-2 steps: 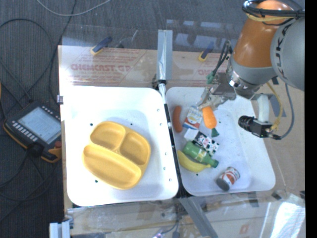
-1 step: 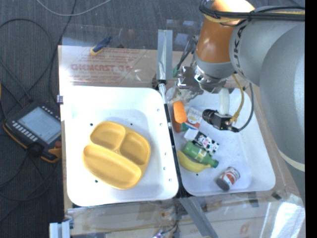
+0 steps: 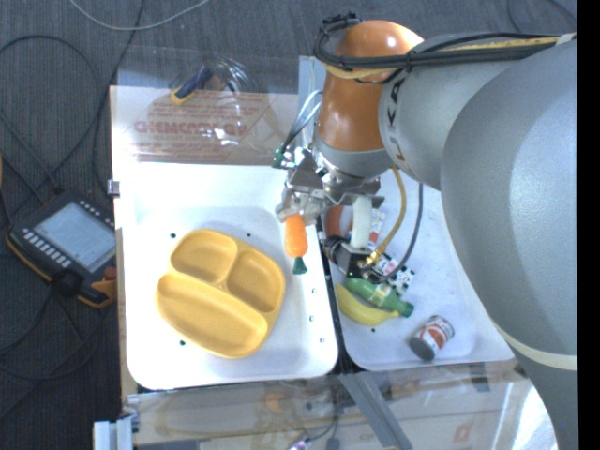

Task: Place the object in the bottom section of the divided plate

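A yellow divided plate (image 3: 221, 291) lies in the left bin, with two small sections at the top and one long section along the bottom. Its sections hold nothing. My gripper (image 3: 298, 212) hangs over the left bin's right side, just right of the plate. It is shut on a toy carrot (image 3: 296, 240), which hangs nearly upright below the fingers with its green tip pointing down.
The right bin (image 3: 464, 345) holds a yellow banana (image 3: 364, 309), a green bottle (image 3: 381, 294), a small can (image 3: 431, 336) and a few other items under the arm. A clear plastic sheet (image 3: 202, 111) lies behind the left bin. A teach pendant (image 3: 66, 242) sits at left.
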### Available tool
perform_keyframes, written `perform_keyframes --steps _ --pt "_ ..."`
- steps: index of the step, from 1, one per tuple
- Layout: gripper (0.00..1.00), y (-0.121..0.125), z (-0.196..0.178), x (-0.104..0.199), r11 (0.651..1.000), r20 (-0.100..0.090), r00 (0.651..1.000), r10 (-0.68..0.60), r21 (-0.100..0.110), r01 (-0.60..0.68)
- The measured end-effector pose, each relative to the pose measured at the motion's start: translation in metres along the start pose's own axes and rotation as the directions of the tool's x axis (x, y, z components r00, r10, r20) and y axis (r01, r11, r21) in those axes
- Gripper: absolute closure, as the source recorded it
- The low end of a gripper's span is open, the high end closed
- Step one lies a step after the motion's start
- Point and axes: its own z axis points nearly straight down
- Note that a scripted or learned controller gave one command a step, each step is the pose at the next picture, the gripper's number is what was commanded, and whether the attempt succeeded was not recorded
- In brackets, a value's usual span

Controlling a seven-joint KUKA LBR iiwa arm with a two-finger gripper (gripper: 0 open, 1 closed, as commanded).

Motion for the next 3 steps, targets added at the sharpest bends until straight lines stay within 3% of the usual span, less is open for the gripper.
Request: perform_keyframes --steps 1,2,3 --pt "1.0 -0.0762 -0.0207 0.075 0.995 0.001 0.995 -0.099 -0.001 0.099" --pt "0.0 -0.0762 -0.0207 0.0749 0.995 0.001 0.995 -0.099 -0.001 0.099" --pt "1.0 -0.0764 -0.0287 0.0756 0.995 0.001 0.995 -0.1 0.003 0.1"
